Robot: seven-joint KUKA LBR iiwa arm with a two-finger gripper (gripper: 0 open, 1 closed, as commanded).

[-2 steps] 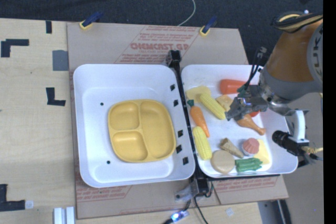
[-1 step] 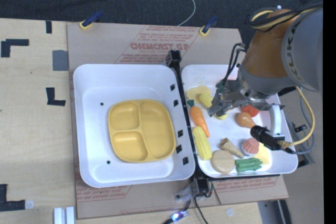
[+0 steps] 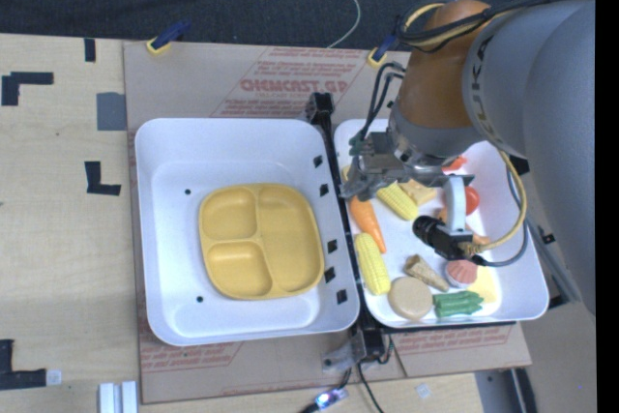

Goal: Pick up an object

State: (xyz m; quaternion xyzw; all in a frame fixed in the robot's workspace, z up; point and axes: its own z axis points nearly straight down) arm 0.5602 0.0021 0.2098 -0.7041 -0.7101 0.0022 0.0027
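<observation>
grey arm [image 3: 542, 82] comes in from the right edge of the desk, bulky link filling the upper right. orange band [image 3: 435, 63] sits above the wrist, wrist pointing down and to the left. dark cables loop around the orange section and trail off along the arm's lower side. gripper [image 3: 372, 171] is low, over the left part of the right bin. fingers are too dark and cluttered to read; nothing visibly clamped between them.
</observation>
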